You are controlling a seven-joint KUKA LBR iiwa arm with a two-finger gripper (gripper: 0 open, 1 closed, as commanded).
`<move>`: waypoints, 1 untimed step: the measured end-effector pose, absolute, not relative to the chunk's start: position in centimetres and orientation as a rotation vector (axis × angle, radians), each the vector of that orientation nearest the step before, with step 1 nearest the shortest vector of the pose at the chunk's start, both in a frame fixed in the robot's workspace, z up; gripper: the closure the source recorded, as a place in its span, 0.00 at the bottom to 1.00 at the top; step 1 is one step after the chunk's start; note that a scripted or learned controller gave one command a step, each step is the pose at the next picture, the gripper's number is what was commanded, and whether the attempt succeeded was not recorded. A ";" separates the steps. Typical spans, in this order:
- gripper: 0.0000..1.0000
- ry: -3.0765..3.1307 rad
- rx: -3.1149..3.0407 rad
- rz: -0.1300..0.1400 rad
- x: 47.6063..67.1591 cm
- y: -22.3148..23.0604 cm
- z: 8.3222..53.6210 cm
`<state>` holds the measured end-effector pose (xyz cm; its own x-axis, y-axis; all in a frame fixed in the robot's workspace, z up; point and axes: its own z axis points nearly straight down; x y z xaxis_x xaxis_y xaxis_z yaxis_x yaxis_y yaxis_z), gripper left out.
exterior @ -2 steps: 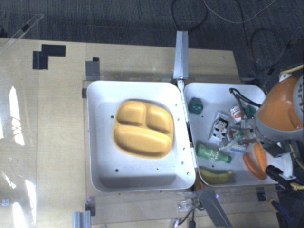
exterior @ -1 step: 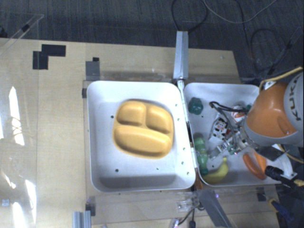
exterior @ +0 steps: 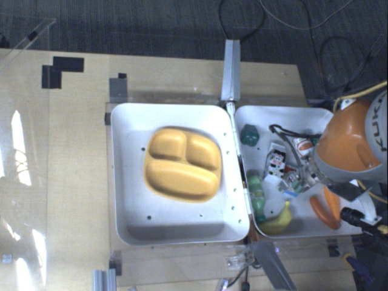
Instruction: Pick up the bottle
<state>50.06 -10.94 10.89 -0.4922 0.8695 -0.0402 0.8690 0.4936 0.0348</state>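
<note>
Bottle, green and see-through, lies on its side in the right bin. It is pressed along that bin's left wall, the one shared with the left bin. Its long axis runs roughly from the far side toward the near side. A yellow banana touches or nearly touches its near end, and a small teal round object sits apart beyond its far end.

The arm, grey with an orange band, reaches in from the right and hangs over the middle of the right bin. Its wrist end sits among a clutter of small packets and a black cord, just right of the bottle and not on it. The jaws are lost in that clutter, so I cannot tell whether they are wide or narrow, and nothing is visibly held. An orange carrot-like piece lies further right. The left bin holds a large yellow moulded object.

The bottle looks like light, thin plastic, probably empty: smooth, rounded, likely to roll or slip, and liable to dent under a hard squeeze. The best hold seems to be across its middle, closing across the narrow width. The wall leaves little room on its left side, so nudging it clear may be needed first.
</note>
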 end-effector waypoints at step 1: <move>1.00 2.950 1.051 0.001 50.6 -17.9 15.2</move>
